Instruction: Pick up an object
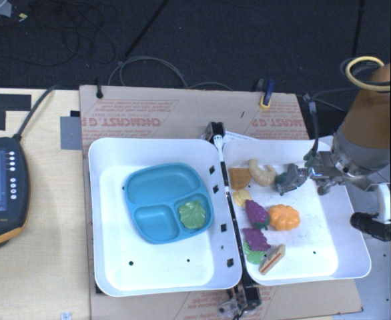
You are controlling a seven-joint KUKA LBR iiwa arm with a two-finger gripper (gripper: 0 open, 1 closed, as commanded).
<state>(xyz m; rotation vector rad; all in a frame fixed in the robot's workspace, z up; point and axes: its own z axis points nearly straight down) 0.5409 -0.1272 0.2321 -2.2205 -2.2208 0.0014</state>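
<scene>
So the hand [290, 179] sits low over the far part of the right bin [342, 259] — the cream-colored toy [262, 173] is just left of it, and the orange pumpkin-looking toy [284, 217] is a bit nearer, just below it. The arm [365, 125] reaches in from the right, wrist angled down to the left. Can't tell if the hand is clenched or released, it's too dark. Purple grape pieces [256, 213] lie left of the pumpkin. The left bin [109, 245] has a blue tray [157, 199] with a green thing [193, 215] in one compartment.
</scene>
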